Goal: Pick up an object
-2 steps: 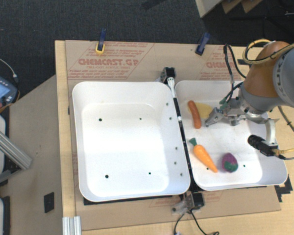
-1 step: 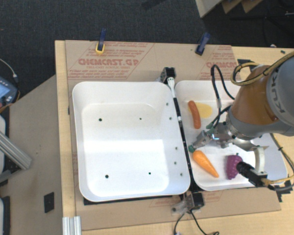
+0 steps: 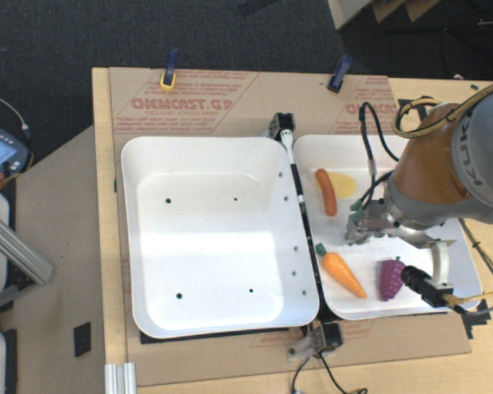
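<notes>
In the right bin (image 3: 312, 158) lie an orange-red sausage-shaped piece (image 3: 326, 191), a pale yellow piece (image 3: 343, 184) beside it, an orange carrot (image 3: 344, 274) and a purple grape bunch (image 3: 390, 279). My gripper (image 3: 363, 230) hangs low over the middle of that bin, between the sausage piece and the carrot, under the grey and orange arm (image 3: 431, 171). Nothing shows between its tips.
The left bin (image 3: 140, 179) sits beside the right one, with a black divider (image 3: 302, 212) between them. Both rest on a cardboard sheet (image 3: 230, 93) held by a yellow-blue clip (image 3: 170, 72) and a blue clip (image 3: 340, 72). Cables (image 3: 370, 138) trail from the arm.
</notes>
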